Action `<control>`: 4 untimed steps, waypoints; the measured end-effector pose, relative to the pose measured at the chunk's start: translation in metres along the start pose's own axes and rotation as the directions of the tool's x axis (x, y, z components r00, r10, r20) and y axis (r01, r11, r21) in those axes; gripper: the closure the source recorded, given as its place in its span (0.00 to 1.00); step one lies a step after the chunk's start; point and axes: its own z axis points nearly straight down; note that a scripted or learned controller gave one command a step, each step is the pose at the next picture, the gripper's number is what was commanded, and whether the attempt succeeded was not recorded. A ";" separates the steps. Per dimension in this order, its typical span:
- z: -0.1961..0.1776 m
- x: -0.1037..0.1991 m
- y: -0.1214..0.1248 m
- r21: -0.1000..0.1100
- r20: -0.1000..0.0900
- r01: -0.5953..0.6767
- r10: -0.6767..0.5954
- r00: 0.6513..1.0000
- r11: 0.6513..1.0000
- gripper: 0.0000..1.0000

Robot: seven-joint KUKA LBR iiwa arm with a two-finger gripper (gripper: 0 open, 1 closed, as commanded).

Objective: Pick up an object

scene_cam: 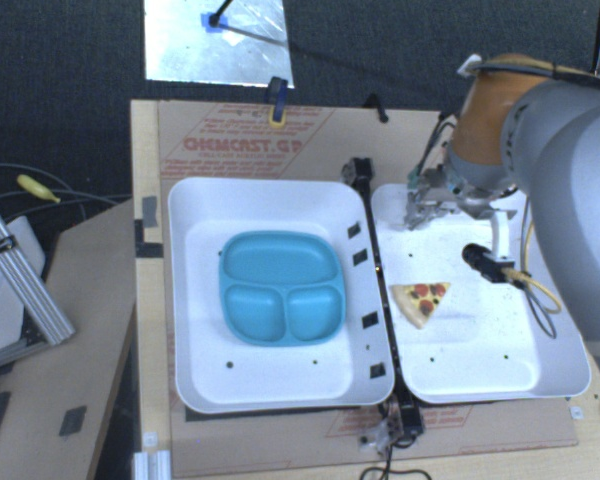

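Observation:
A toy pizza slice [420, 301] lies flat in the right bin [480, 368], left of its middle. My gripper [418, 216] hangs over the far left corner of that bin, well behind the slice and apart from it. Nothing shows in its grasp. A blue divided plate [280, 286] rests in the middle of the left bin [205, 368].
The grey arm with its orange band [490, 118] covers the right bin's far right corner. A black-clipped divider [372, 268] separates the two bins. A shiny sheet [220, 28] lies on the dark floor behind the bench.

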 end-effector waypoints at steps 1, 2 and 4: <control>0.013 0.000 -0.033 0.008 -0.001 -0.004 0.004 1.000 1.000 1.00; 0.012 -0.012 -0.082 0.009 -0.001 -0.006 0.006 1.000 1.000 1.00; -0.120 0.316 -0.185 0.004 -0.009 0.017 -0.017 1.000 1.000 1.00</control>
